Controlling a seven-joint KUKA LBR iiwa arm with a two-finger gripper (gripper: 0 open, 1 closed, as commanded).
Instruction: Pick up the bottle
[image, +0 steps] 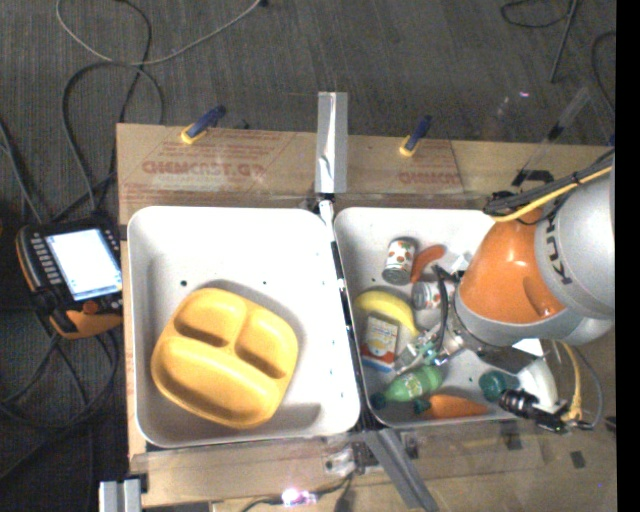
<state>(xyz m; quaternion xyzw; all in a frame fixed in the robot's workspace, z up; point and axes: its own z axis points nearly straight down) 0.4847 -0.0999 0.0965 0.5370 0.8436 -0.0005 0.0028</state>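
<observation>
The green bottle (413, 384) lies on its side near the front edge of the right bin (350, 300). My gripper (430, 347) hangs just above and slightly behind it, under the orange band of the arm (505, 285). Clutter and the wrist hide how the gripper stands against the bottle, and whether the two touch is unclear.
Around the bottle lie an orange carrot (458, 406), a teal object (493, 383), a small box (380, 337), a yellow fruit (385, 305), two cans (400, 259) (428, 295) and a red item (430, 258). The left bin (160, 235) holds a yellow divided tray (226, 355).
</observation>
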